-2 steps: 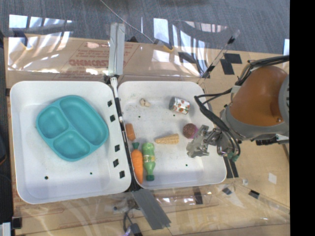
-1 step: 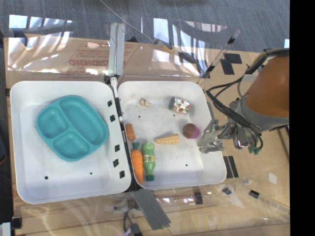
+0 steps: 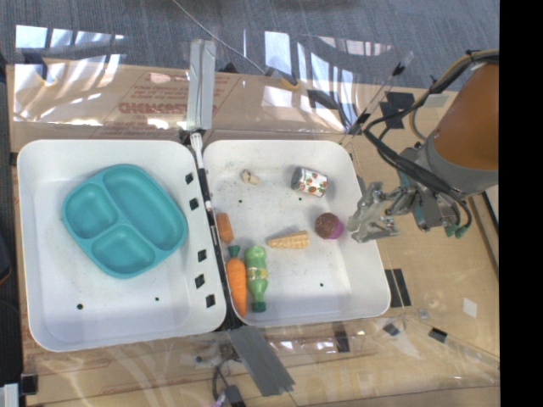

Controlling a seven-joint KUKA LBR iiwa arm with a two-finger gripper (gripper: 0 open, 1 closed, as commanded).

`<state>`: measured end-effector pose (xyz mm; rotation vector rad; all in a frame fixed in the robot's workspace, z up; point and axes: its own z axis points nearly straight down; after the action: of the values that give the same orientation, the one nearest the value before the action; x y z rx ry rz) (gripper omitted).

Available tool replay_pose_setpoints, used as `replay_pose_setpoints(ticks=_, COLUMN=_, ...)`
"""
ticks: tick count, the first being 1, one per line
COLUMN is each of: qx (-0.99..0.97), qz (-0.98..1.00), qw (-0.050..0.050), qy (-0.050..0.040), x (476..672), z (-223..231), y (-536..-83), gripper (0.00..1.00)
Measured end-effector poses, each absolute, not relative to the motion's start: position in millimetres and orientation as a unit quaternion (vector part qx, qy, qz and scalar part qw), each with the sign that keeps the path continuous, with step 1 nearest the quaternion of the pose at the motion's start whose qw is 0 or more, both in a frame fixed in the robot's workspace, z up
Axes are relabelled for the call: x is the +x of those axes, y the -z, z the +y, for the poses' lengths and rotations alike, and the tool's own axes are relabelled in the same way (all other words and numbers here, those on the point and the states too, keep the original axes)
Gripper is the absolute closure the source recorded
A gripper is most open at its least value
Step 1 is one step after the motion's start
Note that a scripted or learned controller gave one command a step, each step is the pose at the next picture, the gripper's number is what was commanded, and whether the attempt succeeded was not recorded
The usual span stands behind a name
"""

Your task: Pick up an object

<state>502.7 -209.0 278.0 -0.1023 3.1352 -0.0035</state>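
Nothing lifted yet, by your view. The pincer (image 3: pixel 366 220) hangs over the right rim of the right bin (image 3: pixel 339 291), just beside the purple ball (image 3: pixel 329 225); you cannot tell how far it is open, and nothing shows in its grip. All candidates lie on the bin floor: small can (image 3: pixel 310 181) far, corn cob (image 3: pixel 288 241) centre, green bottle (image 3: pixel 256 277) and carrot (image 3: pixel 237 284) near-left, a sausage-like piece (image 3: pixel 224 226) and a pale scrap (image 3: pixel 249 176). Whole pick remains, judged from this. Left bin (image 3: pixel 42 312) carries 1 teal divided plate (image 3: pixel 124 219). The bench (image 3: pixel 441 299) is tan board with black tape marks and glare from a clear shield; grey carpet beyond.
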Motion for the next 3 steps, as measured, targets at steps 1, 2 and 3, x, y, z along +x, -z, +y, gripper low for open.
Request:
replay_pose_setpoints(ticks=1, qx=0.074, qz=0.997, qw=0.003, qy=0.0014, x=504.0, z=-211.2, y=-325.6, gripper=1.00)
replay_pose_setpoints(ticks=2, qx=0.206, qz=0.979, qw=0.000, qy=0.0006, x=477.0, z=-211.5, y=-336.5, gripper=1.00)
replay_pose_setpoints(ticks=3, qx=0.374, qz=0.927, qw=0.002, qy=0.0008, x=477.4, z=-211.0, y=-339.3, gripper=1.00)
